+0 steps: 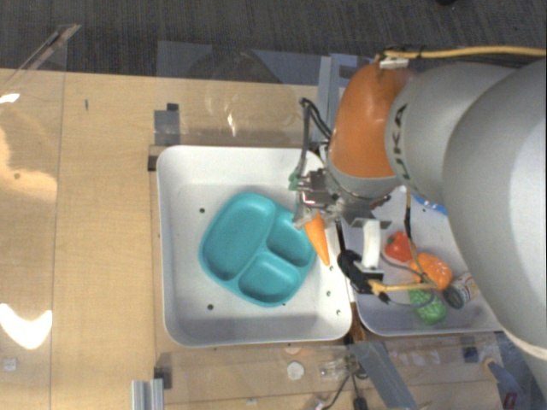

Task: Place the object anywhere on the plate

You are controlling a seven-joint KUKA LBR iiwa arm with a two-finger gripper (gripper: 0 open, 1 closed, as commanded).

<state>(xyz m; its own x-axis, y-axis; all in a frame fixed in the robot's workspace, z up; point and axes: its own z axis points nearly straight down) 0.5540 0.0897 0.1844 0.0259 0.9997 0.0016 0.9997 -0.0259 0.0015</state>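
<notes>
Two shallow white bins sat side by side on the bench: the left bin [179, 254] and the right bin [479, 319], the latter partly covered by the arm. One teal plate [256, 250] with three compartments lay in the left bin. One orange carrot-shaped object [317, 236] showed at the plate's 3 o'clock edge. In the right bin, several small items were visible: one red piece [398, 248], one orange piece [436, 272] at its 4 o'clock, one green piece [430, 312] and one white block [371, 243]. Other items there were too cluttered to count reliably. One robot arm [444, 143] was present.
</notes>
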